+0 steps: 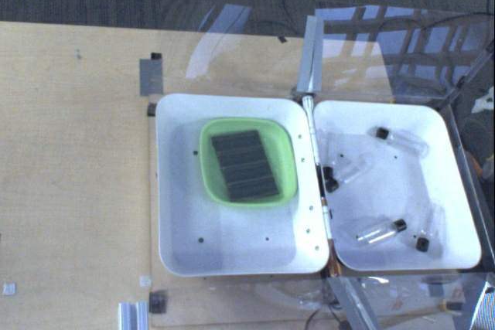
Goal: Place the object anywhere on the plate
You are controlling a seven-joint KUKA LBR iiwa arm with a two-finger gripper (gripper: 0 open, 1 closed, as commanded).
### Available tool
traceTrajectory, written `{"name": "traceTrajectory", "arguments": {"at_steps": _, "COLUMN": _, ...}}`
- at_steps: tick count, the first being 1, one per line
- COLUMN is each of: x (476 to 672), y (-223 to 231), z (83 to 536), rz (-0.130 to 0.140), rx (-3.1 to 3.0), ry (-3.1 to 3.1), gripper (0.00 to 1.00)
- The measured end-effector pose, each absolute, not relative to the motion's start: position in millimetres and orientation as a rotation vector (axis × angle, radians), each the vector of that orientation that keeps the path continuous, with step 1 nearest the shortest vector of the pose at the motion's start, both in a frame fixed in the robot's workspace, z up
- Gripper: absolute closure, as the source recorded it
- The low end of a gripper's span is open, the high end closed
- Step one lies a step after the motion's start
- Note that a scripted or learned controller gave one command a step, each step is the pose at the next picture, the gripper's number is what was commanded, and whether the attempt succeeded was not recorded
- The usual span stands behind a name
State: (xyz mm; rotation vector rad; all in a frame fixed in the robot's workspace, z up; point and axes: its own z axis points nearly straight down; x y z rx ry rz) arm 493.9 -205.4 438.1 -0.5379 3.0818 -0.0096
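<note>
A green square plate (pixel 207 166) with rounded corners lies in the upper middle of the left white bin (pixel 232 243). On the plate rests a dark grey ribbed rectangular block (pixel 245 165), lying flat and turned slightly. It covers most of the plate's floor and nothing is touching it.
The right white bin (pixel 402 189) holds several clear vials with black caps: one at the back (pixel 401 139), one by the left wall (pixel 344 170), and two near the front (pixel 379 232) (pixel 427 232). A metal divider (pixel 309 66) stands behind the bins. Open wooden bench (pixel 69 166) lies to the left.
</note>
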Motion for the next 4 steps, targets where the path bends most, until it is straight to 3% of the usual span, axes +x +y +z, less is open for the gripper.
{"name": "traceTrajectory", "arguments": {"at_steps": 2, "x": 501.6, "y": -205.2, "z": 438.4, "rz": -0.015, "rx": -1.534, "ry": 2.729, "gripper": 0.00}}
{"name": "traceTrajectory", "arguments": {"at_steps": 3, "x": 489.2, "y": -205.6, "z": 437.7, "rz": -0.016, "rx": -2.050, "ry": 2.369, "gripper": 0.00}}
{"name": "traceTrajectory", "arguments": {"at_steps": 4, "x": 488.9, "y": -205.6, "z": 427.1, "rz": -0.015, "rx": -2.285, "ry": 2.147, "gripper": 0.00}}
